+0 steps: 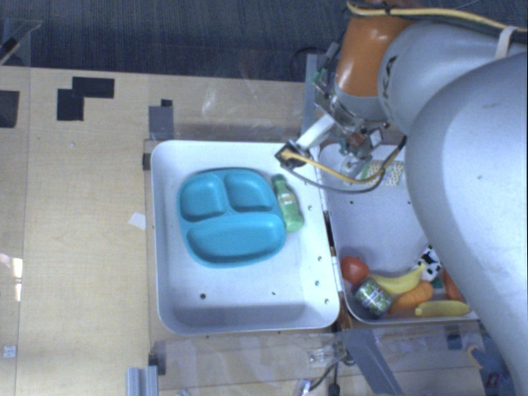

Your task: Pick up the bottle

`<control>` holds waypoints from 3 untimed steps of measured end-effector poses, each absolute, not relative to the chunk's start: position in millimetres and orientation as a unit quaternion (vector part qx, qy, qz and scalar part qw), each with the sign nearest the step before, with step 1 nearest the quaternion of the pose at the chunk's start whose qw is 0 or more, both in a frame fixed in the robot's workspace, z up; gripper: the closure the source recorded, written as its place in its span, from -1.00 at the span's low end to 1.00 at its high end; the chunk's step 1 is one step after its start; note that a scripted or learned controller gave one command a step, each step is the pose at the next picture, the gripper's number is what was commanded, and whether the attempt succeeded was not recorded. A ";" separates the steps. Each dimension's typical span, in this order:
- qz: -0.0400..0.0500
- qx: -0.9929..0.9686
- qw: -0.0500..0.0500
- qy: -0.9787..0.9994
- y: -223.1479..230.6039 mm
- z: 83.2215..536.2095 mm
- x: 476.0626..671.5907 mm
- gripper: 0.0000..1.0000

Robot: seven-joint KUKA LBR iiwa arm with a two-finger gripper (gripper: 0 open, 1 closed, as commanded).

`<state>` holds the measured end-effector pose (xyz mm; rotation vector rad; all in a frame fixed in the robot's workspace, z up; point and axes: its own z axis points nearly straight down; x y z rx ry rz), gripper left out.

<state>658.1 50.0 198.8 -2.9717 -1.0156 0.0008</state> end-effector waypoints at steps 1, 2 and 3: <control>0.000 -0.946 0.001 -0.323 50.0 199.0 658.2 -1.00; 0.000 -0.946 0.001 -0.323 50.0 199.0 658.2 -1.00; 0.000 -0.946 0.001 -0.323 50.0 199.0 658.2 -1.00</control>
